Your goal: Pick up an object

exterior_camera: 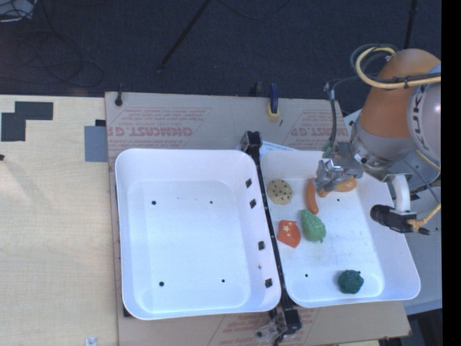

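**Operator:** Where were you at that moment, and which step was in hand?

**Arm:** My gripper (330, 176) hung low over the far side of the right bin (392, 283), just above the top end of the orange carrot-shaped toy (311, 197) and close beside an orange piece (347, 185) lying next to it. I judged this to be the approach, with no pick made yet. Whether my fingers were spread or pressed together, I could not tell from that slanted view; nothing showed between them.

**Operator:** What else lay within reach?

**Arm:** A round tan cookie-like piece (279, 190) sat near the divider, a red-orange wedge (289, 233) and a green leafy toy (312, 226) lay side by side in the middle, and a dark green lump (351, 281) sat well apart near the front corner. The left bin (130, 193) held none of them.

**Operator:** What did the next move call for?

**Arm:** I thought it needed a straight descent onto one item alone. The carrot and the orange piece lay so close that my fingers could have straddled both or nudged one aside.
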{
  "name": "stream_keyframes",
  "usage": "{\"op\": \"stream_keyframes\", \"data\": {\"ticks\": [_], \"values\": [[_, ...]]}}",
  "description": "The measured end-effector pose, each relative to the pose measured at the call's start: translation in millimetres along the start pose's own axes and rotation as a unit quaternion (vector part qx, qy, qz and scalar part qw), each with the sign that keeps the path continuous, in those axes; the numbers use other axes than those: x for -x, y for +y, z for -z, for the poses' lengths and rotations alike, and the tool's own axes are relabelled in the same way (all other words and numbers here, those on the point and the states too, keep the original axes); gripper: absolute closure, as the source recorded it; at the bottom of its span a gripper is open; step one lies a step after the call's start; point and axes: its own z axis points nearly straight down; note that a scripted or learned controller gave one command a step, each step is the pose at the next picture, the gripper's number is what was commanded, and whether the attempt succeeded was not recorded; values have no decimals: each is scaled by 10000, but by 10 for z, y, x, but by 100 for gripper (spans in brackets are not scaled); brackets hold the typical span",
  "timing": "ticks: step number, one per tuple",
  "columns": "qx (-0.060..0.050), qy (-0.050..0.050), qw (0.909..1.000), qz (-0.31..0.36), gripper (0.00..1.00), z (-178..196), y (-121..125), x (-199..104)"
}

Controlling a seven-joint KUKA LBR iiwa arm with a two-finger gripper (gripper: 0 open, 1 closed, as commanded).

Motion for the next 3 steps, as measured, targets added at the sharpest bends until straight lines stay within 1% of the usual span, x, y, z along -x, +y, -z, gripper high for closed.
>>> {"op": "stream_keyframes", "data": {"ticks": [1,2,3], "values": [[-50,-18,10000,-63,100,70,-280,1050],[-65,16,10000,-37,100,251,-955,1085],[34,-9,10000,-3,100,1930,-1234,792]]}}
